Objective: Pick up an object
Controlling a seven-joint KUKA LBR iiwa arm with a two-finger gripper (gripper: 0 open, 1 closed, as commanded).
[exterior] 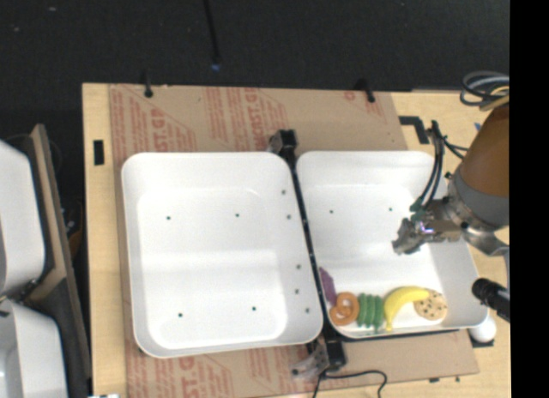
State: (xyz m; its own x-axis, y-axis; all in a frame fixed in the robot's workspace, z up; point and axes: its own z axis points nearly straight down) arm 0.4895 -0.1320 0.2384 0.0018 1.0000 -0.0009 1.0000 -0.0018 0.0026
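Although the pincer (410,240) hangs over the right bin (360,183), its tip is a small blurred grey shape and I cannot tell its state; nothing shows gripped in it. Just below it, toward the near wall of that bin, lies a row of small toy foods: a yellow banana (405,299) closest under it, a speckled cookie (430,306) touching the banana's right end, a green ribbed piece (371,310) to the banana's left, then an orange ring (345,310), and a thin purple sliver (327,283) against the divider. All look light and hard, probably smooth plastic, so likely to slip; the banana seems the best choice, taken across its narrow middle where the curve gives two opposed sides. The pieces crowd one another, so a neighbour may be nudged. Further left, the other bin (206,250) sits on the table (249,117). The arm (487,165) is cut off at the right
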